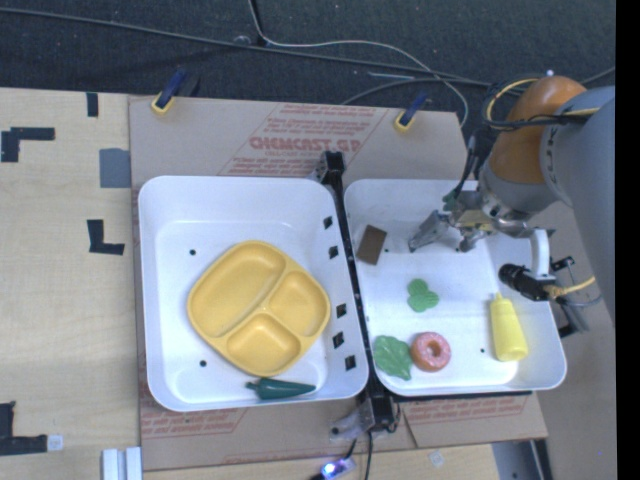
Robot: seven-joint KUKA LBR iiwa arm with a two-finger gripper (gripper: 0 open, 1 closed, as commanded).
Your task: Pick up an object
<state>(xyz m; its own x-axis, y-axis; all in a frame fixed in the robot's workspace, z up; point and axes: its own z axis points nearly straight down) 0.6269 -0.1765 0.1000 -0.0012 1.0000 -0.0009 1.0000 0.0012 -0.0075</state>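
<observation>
Cardboard sheet [300,143] underlies both white bins [165,218]; claw [440,230], fingers seemingly apart, hovers over the right one.

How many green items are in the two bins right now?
3. A small green piece sits mid right bin, a green leafy piece lies at that bin's near-left beside the donut, and a dark green pepper lies in the left bin's near edge.

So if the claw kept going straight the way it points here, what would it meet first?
The claw points left across the right bin. First in that line looks to be the small brown block, just ahead near the divider, though height above the bin floor is unclear.
</observation>
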